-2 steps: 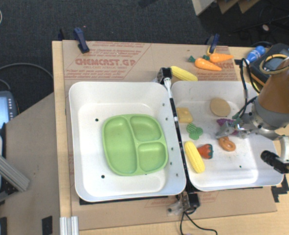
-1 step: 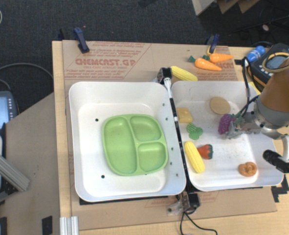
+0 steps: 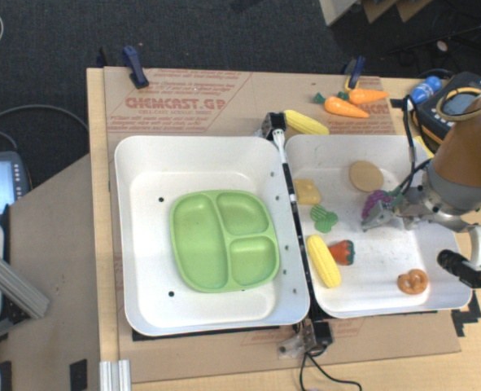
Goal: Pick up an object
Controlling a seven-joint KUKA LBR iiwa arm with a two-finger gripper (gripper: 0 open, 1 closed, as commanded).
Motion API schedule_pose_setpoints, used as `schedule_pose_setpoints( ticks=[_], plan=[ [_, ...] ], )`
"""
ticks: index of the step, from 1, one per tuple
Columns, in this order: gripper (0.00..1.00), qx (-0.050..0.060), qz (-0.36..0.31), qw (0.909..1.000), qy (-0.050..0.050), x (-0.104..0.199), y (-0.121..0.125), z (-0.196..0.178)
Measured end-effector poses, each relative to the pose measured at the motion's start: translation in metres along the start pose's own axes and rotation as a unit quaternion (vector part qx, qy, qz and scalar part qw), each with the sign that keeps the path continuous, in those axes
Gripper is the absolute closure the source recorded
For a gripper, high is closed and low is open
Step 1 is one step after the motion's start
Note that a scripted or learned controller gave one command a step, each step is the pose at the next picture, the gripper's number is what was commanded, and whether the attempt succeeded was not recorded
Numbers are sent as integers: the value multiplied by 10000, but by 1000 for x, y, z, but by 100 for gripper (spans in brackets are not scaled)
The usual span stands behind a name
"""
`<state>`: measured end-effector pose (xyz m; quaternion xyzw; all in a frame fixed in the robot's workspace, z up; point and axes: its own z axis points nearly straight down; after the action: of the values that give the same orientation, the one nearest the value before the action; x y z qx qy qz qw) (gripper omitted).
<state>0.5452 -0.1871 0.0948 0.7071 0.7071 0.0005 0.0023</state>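
The right bin holds several toy foods. My gripper is low in this bin, under the grey and orange arm. It is right against a purple toy, which lies at its upper left tip. A tan round piece lies just behind them. Further left are a pale yellow piece and a green broccoli. Along the front lie a red pepper, a yellow corn cob and a brown pretzel.
In the left bin lies a green divided plate. Behind the bins, on the board, lie another corn cob and two carrots. A black divider rail runs between the bins.
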Motion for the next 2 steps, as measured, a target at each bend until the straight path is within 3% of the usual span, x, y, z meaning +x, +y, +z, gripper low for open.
schedule_pose_setpoints(
  ticks=[1,2],
  plan=[
    [0,-8,-29,10000,12,37,59,10],
    [100,-1,-12,10000,2,34,56,0]
  ],
)
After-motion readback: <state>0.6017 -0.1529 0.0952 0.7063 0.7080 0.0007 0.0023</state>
